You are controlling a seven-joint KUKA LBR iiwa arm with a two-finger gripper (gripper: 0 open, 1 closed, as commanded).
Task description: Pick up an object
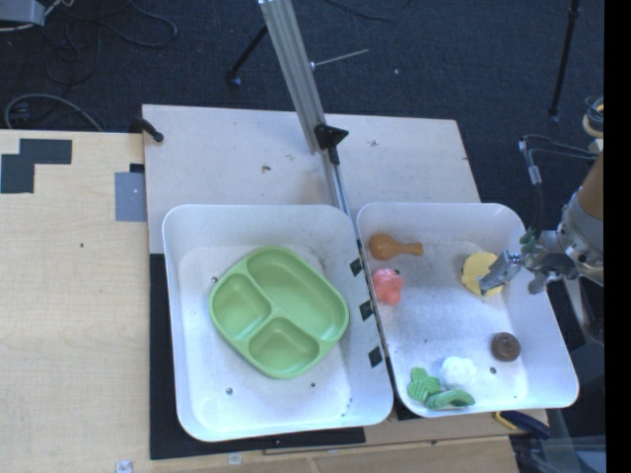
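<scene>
Camera view looks down on a pale surface point(394, 156) carrying two shallow white bins side by side. Left bin point(187, 264) holds a green divided tray point(278, 310), lying flat and a little askew, with three compartments. Right bin point(537, 363) holds the loose items: an orange, drumstick-shaped toy point(392, 248) near its far left corner, a pink rounded object point(387, 287) just below that against the left wall, a yellow piece point(478, 272) toward the right side, a small brown round object point(506, 346) nearer the front right, and a white lump point(458, 371) touching a green ridged item point(437, 391) at the front edge.

At the right rim of the right bin, the claw point(514, 267) reaches in from the arm point(590, 227), its metal tip just beside the yellow piece, perhaps touching its right edge. Whether the claw is released or clenched cannot be told at this angle, and nothing is seen lifted between its tips.
</scene>
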